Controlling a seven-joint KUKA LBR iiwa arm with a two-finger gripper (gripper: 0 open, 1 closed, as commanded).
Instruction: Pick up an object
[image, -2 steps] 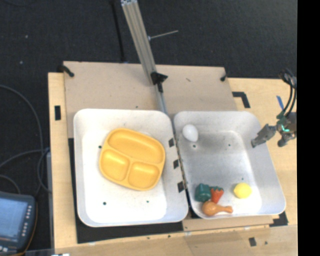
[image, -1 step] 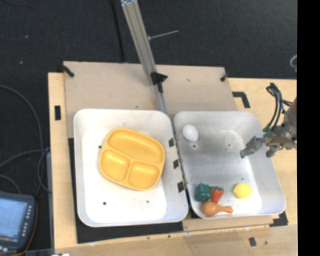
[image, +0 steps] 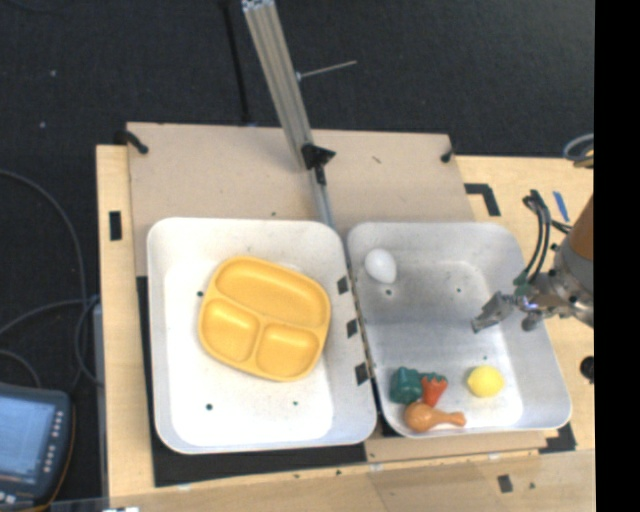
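The right bin (image: 440, 245) holds a white egg-shaped object (image: 380, 265) at its far left. Near its front edge lie a yellow lemon (image: 486, 381), a green piece (image: 405, 384) touching a small red piece (image: 434, 388), and an orange drumstick-shaped toy (image: 432, 418). My gripper (image: 505, 322) hangs over the bin's right side, above and slightly right of the lemon. It is open with nothing between its fingers (image: 488, 313).
The left bin (image: 180, 250) holds a yellow three-compartment plate (image: 264, 317). A slanted metal pole (image: 290, 100) rises behind the bins. Cables hang by the arm at the right edge. A bare stretch of floor lies mid-way in the right bin.
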